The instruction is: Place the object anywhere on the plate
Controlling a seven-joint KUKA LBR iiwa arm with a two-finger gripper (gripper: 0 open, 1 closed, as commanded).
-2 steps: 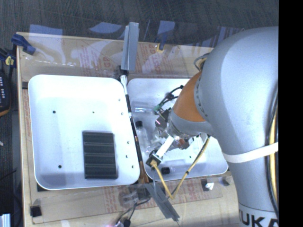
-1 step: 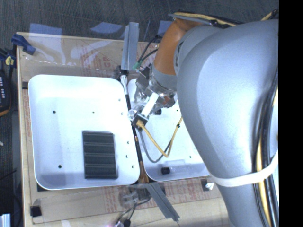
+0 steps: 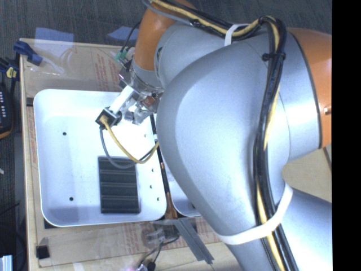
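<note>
I see the pincer [image 3: 131,107] over the upper right part of the left bin [image 3: 51,151], hanging from the grey arm [image 3: 225,134] that covers most of the right half of my view. The orange band [image 3: 148,33] sits just above and to the right of the pincer. I cannot tell how far the pincer is open or whether it has hold of anything; the parts at its tip are too tangled with a white bracket and a small black block [image 3: 105,117] at its lower left.

A yellow cable [image 3: 127,154] loops down from that block and curves back up to the right, under the arm.

Below the pincer and slightly to its left, 1 dark ribbed rectangular object [image 3: 119,185] lies flat on the floor of the left bin, well apart from the pincer, its long side running toward the bin's near edge. The cable loop's lowest point lies just over the object's top edge.

A sliver of the right bin [image 3: 183,208] shows below the pincer, beside the arm.
</note>
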